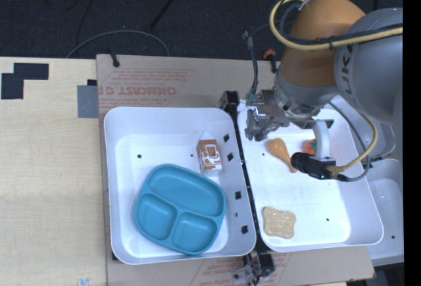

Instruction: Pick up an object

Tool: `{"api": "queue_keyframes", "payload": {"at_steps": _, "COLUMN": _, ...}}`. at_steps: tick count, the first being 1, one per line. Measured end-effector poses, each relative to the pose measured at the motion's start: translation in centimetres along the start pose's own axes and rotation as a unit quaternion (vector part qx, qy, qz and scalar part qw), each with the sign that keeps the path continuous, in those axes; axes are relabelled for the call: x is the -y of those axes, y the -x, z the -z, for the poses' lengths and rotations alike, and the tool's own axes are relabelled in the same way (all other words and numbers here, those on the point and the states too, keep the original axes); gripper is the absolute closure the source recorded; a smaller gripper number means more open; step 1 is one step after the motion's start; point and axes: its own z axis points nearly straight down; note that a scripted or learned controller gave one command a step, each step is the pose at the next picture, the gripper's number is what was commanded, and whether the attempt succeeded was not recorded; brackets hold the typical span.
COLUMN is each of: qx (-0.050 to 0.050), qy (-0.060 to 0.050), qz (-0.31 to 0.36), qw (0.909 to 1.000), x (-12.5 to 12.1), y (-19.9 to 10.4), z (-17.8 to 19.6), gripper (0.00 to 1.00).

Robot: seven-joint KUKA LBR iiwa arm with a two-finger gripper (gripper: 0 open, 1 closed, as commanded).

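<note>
White plastic bins are seen side by side on the pale wooden surface [46, 166], over a sheet of printed cardboard [164, 84]. The left bin [122, 140] is occupied by a blue three-compartment tray [179, 207], lying flat toward its near side, and by a small orange-and-white carton [209, 156] standing just beyond the tray, near the divider between the bins. In the right bin [355, 225], a tan, bumpy flat piece [279, 222] is found near the front edge, well apart from an orange-tan, pear-shaped object [281, 151] lying toward the back. The grey arm, with its orange band [322, 28], is shown reaching in over the right bin, its tool [258, 123] poised at the bin's back-left corner, just beside the pear-shaped object. Whether the tool is spread or pressed together cannot be told; nothing is seen between its tips.
</note>
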Motion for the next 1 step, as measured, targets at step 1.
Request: {"api": "queue_keyframes", "payload": {"at_steps": 1, "qx": 0.0, "qy": -0.001, "qz": 0.0, "qw": 1.0, "x": -1.11, "y": -5.79, "z": -2.09, "gripper": 1.0}}
